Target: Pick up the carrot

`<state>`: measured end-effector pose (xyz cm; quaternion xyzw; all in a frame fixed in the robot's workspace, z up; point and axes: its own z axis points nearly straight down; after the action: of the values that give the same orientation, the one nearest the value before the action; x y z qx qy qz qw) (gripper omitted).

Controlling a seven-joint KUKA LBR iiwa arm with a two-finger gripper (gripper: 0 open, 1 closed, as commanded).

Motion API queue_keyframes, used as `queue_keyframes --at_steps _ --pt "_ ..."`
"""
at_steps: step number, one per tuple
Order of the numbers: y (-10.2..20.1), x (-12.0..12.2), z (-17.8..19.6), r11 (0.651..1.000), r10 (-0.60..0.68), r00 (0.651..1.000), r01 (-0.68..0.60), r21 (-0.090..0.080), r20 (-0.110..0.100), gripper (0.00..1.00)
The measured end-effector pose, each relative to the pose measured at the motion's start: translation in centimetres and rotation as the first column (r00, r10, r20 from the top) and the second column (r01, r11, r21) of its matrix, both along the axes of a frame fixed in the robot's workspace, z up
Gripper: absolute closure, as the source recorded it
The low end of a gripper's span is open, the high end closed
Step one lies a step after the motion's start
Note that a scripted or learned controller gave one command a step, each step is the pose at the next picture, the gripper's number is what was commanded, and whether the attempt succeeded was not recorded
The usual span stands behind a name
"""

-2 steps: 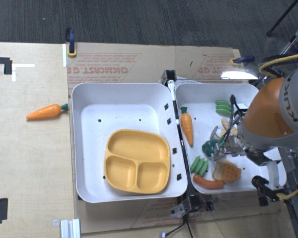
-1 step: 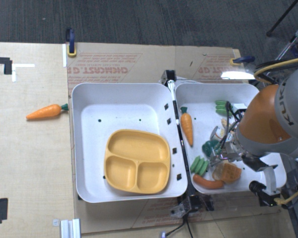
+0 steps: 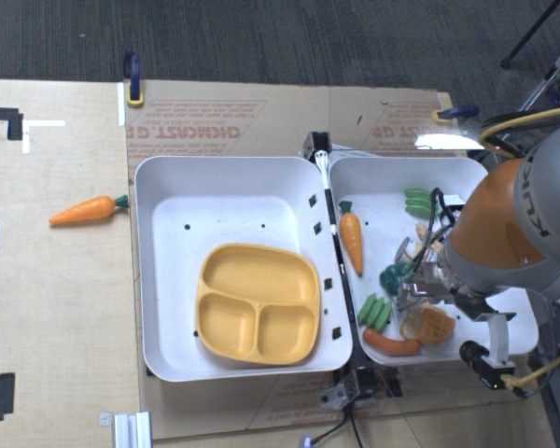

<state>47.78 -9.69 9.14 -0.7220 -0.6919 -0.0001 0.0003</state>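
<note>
An orange carrot [image 3: 352, 240] with a green top lies in the right bin [image 3: 392, 177], close to its left wall and pointing toward the front. A second carrot [image 3: 84, 211] lies on the bench, left of both bins. My gripper [image 3: 413, 278] hangs low over the middle of the right bin, right of the bin's carrot and apart from it, above a dark green toy vegetable [image 3: 393, 276]. Nothing shows in its grasp. The orange-banded wrist [image 3: 490, 222] hides the bin's right part.
A yellow divided plate [image 3: 259, 302] sits in the left bin [image 3: 224, 180]. The right bin also holds green pods [image 3: 373, 311], a light green piece [image 3: 417, 202], a red-brown sausage [image 3: 390, 344] and a bread-like piece [image 3: 430, 326] near the front wall.
</note>
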Motion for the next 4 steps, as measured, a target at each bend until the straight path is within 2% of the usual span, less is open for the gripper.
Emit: queue_keyframes --at_steps 2,3,4 --pt "-0.1 0.4 1.7 1.0 0.01 1.0 -0.01 -0.002 0.005 1.0" --pt "0.4 -0.1 -0.1 1.0 0.014 1.0 -0.014 0.0 -0.005 1.0" --pt "0.3 0.1 0.8 1.0 0.016 1.0 -0.016 0.0 -0.004 1.0"
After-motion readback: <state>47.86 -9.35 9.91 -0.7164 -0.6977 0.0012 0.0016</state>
